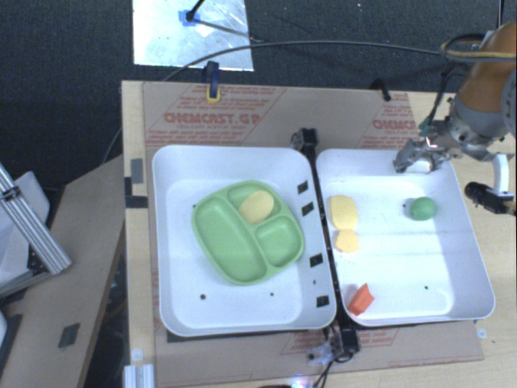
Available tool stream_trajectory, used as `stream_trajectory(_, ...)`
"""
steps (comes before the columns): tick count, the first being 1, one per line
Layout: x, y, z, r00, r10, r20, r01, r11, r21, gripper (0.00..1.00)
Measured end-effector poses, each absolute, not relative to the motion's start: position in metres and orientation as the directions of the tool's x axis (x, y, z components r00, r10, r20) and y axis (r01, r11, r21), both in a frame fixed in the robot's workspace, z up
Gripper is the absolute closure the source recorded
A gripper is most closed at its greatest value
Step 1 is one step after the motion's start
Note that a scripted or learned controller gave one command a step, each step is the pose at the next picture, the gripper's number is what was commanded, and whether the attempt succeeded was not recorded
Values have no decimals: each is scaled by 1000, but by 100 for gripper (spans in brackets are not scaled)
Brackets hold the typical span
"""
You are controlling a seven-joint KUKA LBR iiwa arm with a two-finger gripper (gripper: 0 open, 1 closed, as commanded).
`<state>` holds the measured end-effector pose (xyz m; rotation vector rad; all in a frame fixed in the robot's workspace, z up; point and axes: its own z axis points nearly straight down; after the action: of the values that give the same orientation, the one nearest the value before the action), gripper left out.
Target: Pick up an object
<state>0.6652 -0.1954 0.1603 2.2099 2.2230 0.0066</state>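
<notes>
gripper (pixel 420 158): can't tell its state, nothing visibly held
ball (pixel 422 208): green, just below gripper
tip: centre over it, drop straight

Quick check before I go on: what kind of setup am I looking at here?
Most likely a lab bench rigged for robot picking trials. Two shallow white bins sit side by side on a board, holding toy-like items such as a green divided plate and a green ball, with the gripper over the right bin.

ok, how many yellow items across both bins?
3. One yellow piece in the green tray's top compartment, left bin. A larger one and a smaller one just below it, along the right bin's left side.
</notes>
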Motion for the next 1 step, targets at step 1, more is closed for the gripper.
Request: stream_trajectory(1, 658, -201, 214, -2, 1000, -2, 1000, 2, 6, 100)
